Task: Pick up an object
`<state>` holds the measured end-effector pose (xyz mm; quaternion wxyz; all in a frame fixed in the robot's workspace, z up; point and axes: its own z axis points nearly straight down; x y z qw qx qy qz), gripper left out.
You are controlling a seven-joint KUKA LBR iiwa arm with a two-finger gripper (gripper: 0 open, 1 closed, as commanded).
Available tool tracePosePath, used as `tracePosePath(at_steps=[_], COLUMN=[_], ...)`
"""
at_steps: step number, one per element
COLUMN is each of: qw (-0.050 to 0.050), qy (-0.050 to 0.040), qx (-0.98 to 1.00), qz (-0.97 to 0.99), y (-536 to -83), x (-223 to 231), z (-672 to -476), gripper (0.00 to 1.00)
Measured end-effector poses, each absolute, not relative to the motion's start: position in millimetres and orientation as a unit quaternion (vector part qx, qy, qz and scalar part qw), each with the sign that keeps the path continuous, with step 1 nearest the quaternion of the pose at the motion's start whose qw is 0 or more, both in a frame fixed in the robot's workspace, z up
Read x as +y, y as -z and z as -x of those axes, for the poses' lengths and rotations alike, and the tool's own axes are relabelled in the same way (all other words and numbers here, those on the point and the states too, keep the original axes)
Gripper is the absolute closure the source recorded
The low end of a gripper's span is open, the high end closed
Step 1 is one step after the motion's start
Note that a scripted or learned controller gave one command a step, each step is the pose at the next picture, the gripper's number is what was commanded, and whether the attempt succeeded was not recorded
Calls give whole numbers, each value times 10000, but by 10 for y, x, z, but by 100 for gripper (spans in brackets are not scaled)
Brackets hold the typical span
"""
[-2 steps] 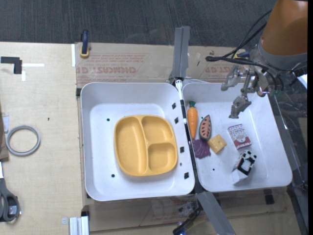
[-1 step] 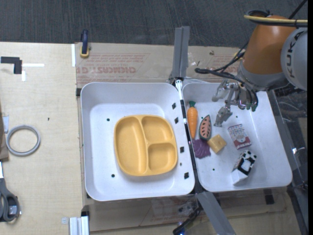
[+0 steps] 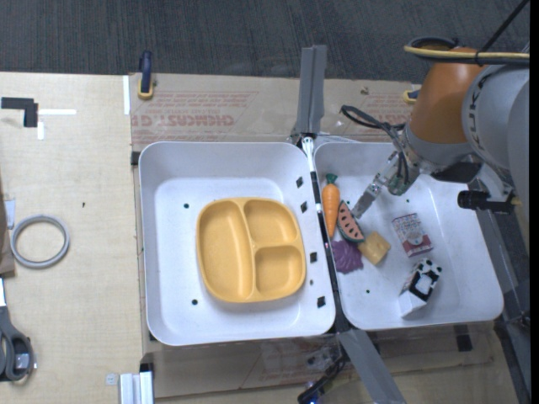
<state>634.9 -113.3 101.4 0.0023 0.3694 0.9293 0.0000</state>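
Observation:
My gripper (image 3: pixel 365 203) hangs over the upper left part of the right bin (image 3: pixel 459 310), tilted down and to the left. Its tip sits just up and right of a watermelon slice (image 3: pixel 348 223) and right of an orange carrot (image 3: pixel 330 204) that lies along the bin's left wall. Nothing shows in its grasp. Below the slice lie a purple leafy piece (image 3: pixel 346 256) and a yellow cheese block (image 3: pixel 376 248). A small red and white carton (image 3: pixel 411 234) rests mid-bin. A black and white carton (image 3: pixel 421 287) lies at the lower right.
The left bin (image 3: pixel 160 225) holds a yellow divided plate (image 3: pixel 251 249). A grey rail (image 3: pixel 312 91) runs between the bins. On the bench to the left lie a grey tape ring (image 3: pixel 38 241) and scissors (image 3: pixel 13 353). The arm's orange band (image 3: pixel 442 99) stands over the right bin's far corner.

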Motion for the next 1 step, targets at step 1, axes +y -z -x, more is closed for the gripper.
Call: tracePosePath(at_steps=[1], qw=[-1], qy=[7], qx=[8645], qz=[-5026], y=[-916], x=[-1249], z=[-5892], gripper=[0])
